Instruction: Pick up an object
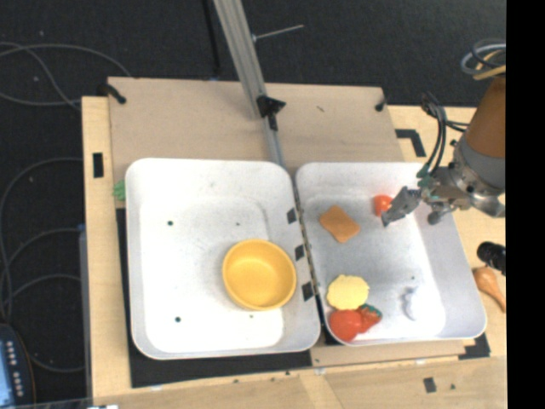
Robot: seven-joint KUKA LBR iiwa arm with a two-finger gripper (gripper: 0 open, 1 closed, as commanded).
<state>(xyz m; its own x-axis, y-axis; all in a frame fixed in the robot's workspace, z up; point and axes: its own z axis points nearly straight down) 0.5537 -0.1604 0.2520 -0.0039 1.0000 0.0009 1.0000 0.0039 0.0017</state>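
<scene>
1. Left bin: holds a yellow bowl, upright, near its right wall.
2. Right bin: orange block, long axis on a slant; yellow piece touching red piece; small red ball, no long axis.
3. Gripper: over right bin, just beside the ball; fingers spread, pinching nothing.

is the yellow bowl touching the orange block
Apart. The camera view shows the yellow bowl in the left bin and the orange block in the right bin.
</scene>
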